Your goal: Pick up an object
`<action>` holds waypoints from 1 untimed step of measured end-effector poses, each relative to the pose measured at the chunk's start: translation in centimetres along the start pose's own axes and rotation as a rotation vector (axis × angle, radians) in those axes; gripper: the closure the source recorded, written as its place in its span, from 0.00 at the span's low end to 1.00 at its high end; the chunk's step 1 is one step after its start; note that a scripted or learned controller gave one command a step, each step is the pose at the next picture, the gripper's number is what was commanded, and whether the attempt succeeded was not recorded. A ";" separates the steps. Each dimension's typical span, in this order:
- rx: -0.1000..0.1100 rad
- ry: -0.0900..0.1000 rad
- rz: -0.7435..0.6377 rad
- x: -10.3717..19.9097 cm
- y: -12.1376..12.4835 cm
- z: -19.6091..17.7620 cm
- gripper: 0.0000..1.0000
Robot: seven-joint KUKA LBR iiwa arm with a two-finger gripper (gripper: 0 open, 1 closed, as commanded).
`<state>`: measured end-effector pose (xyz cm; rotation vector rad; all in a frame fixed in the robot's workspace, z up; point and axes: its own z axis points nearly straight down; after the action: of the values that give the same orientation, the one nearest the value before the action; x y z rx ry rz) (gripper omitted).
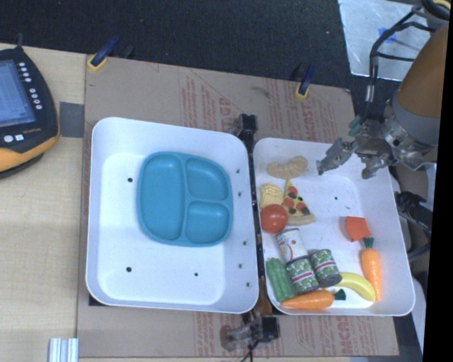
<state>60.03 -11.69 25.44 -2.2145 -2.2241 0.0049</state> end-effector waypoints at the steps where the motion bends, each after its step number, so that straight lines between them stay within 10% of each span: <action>1: 0.001 -0.001 -0.001 -1.9 -3.6 10.1 0.00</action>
<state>56.41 -13.62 15.34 -2.2136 -2.2249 0.0073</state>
